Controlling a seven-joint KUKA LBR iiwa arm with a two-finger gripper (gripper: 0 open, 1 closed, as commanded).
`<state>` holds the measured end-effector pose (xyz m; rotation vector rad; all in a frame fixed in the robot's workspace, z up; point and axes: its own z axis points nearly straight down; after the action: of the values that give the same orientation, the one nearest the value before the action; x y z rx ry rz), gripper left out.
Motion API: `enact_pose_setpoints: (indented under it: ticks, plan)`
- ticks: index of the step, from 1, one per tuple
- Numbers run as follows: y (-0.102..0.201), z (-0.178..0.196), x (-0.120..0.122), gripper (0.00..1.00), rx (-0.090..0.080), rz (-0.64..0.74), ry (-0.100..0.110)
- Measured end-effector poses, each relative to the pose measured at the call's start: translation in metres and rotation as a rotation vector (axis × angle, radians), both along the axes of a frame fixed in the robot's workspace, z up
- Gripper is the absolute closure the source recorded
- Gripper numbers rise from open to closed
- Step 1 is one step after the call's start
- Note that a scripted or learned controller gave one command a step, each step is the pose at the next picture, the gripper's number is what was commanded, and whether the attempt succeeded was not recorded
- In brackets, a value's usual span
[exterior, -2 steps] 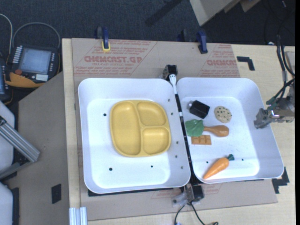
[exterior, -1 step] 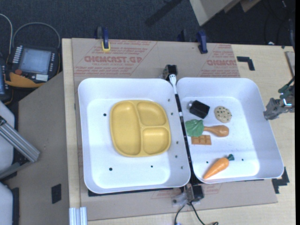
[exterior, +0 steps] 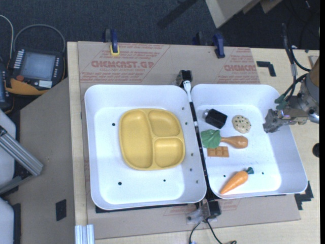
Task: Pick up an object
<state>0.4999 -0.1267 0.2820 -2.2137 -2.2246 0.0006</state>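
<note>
The right bin (exterior: 289,159) holds several small toy foods. A black block (exterior: 216,118) and a chocolate-chip cookie (exterior: 241,123) lie toward the back. A green leafy piece (exterior: 209,138) touches a tan drumstick (exterior: 236,142), with a small brown waffle piece (exterior: 218,152) just below them. An orange carrot (exterior: 235,181) lies near the front wall. My gripper (exterior: 273,121) hangs over the right side of this bin, to the right of the cookie and apart from every item.
The left bin (exterior: 101,136) holds a yellow divided plate (exterior: 152,138). A black divider rail (exterior: 195,131) runs between the bins. Blue clamps (exterior: 115,40) sit at the bench's back edge. Bare bin floor lies between the carrot and my gripper.
</note>
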Motion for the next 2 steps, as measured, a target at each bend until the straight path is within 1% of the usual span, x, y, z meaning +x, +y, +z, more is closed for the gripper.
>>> enact_pose_setpoints:
  ticks: [1, 2]
  plan:
    - [0.045, -0.005, 0.006, 1.0, 0.001, 0.0, 0.0]
    - [0.101, -0.005, 0.003, 1.0, 0.001, 0.002, 0.0]
